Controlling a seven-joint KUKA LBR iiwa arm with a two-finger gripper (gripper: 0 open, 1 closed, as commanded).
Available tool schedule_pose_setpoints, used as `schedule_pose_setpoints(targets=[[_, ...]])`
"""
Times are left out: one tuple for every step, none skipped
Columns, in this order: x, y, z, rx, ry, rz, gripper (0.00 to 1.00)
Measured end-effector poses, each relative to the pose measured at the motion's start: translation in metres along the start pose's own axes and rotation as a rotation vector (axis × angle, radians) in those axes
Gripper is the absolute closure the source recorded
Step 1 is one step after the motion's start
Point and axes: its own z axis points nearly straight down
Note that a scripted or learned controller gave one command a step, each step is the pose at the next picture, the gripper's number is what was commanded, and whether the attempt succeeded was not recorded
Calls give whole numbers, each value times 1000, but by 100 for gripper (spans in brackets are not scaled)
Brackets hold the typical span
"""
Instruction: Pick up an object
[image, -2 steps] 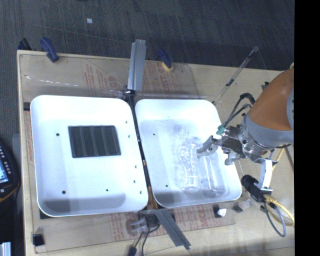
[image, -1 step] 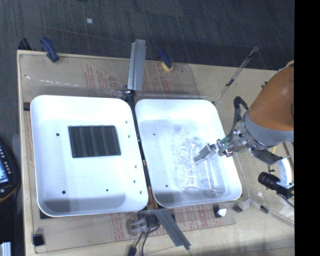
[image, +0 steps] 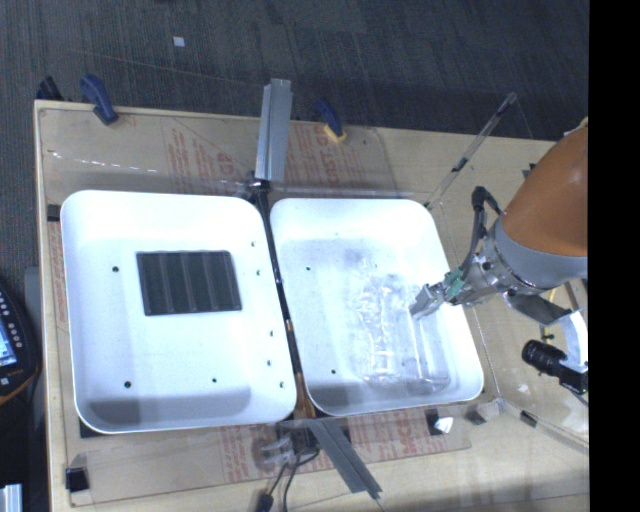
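A clear plastic object, crinkled and see-through like an empty package or bottle, lies in the right bin, in its near right part. It is hard to make out against the white floor; only glints and faint edges mark its shape, which runs from about the bin's middle down toward the near right corner. Whether it is one piece or several cannot be told.

The gripper hangs over the right side of this bin, just at the upper right edge of the clear object, with the grey wrist and orange band behind it at the view's right. It looks close to or touching the plastic, but the contact cannot be settled, and whether it is spread or closed cannot be told at this size.

The left bin sits just beside the right one, their inner walls nearly touching. On its floor lies a flat dark grey ribbed rectangle, well apart from the gripper.

Blue clamps grip the bench's far edge, and a grey metal bar runs toward the gap between the bins.
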Motion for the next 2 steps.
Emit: schedule_pose_setpoints(targets=[[-8,-3,15,0,1,18,100],[39,8,-5,-3,0,534,100]])
